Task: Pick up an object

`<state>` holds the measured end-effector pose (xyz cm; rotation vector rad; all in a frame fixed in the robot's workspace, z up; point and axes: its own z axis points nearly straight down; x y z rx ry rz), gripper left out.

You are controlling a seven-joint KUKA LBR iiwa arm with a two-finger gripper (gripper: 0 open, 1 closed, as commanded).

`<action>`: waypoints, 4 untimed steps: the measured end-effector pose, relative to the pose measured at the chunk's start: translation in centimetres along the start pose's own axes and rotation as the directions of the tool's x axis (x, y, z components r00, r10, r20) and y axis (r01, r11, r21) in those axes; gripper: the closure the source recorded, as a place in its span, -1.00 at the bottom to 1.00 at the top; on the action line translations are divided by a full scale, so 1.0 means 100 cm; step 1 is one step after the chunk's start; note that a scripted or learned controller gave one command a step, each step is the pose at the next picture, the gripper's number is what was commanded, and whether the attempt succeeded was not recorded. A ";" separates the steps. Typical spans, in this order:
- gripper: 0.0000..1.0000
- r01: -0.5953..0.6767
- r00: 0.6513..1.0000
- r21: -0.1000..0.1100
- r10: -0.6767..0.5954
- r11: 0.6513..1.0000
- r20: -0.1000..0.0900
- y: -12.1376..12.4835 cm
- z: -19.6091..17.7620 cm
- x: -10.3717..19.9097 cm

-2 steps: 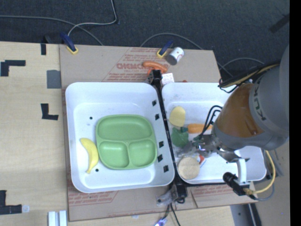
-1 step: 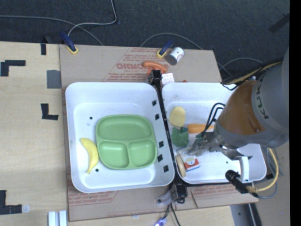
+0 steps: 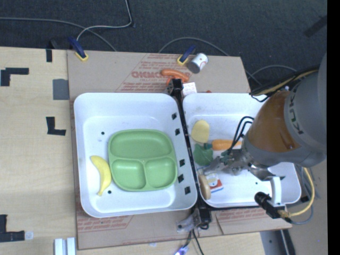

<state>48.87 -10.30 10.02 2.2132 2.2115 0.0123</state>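
While the grey arm [image 3: 297, 126] with its orange band reaches in from the right, its gripper [image 3: 215, 166] hangs low over the middle of the right bin [image 3: 234, 102], among a small cluster of objects. Whether anything sits between the fingers cannot be told, since the metal parts blur together there. Just left of the gripper lies a dark green object [image 3: 202, 154], with a pale yellow, lemon-like piece [image 3: 201, 130] on its far side and an orange, carrot-like piece [image 3: 222, 144] to the right of that. Nearer the front wall rests a tan, rounded item [image 3: 204, 186] beside a small white and red piece [image 3: 214, 184]. Over in the left bin [image 3: 87, 108] sits a green divided plate [image 3: 142, 159], and a yellow banana [image 3: 102, 173] lies just to its left.
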 end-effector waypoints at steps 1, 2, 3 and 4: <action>-1.00 0.003 1.000 0.010 -0.003 1.000 -0.007 0.056 0.012 -0.013; -1.00 0.003 1.000 0.010 -0.003 1.000 -0.001 0.093 0.015 0.007; -1.00 0.003 1.000 0.011 -0.003 1.000 -0.002 0.130 0.016 0.003; 1.00 0.004 1.000 0.011 -0.004 1.000 0.001 0.130 0.006 0.002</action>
